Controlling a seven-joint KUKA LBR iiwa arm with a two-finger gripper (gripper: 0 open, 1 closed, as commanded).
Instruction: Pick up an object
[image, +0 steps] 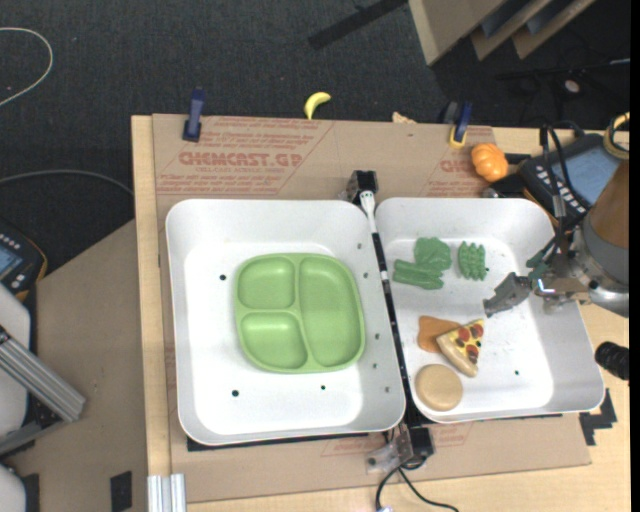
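Reaching in from the right, the fingers (507, 296) hang slightly parted, holding nothing, above the right bin (530, 345).

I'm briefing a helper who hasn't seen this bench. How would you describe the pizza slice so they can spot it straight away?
Look at the right-hand white bin, the one the arm reaches into. Near its front middle lies the toy pizza slice, a small wedge beside an orange piece and just above a round tan disc. It alone has yellow topping with red spots; the green pieces sit farther back.
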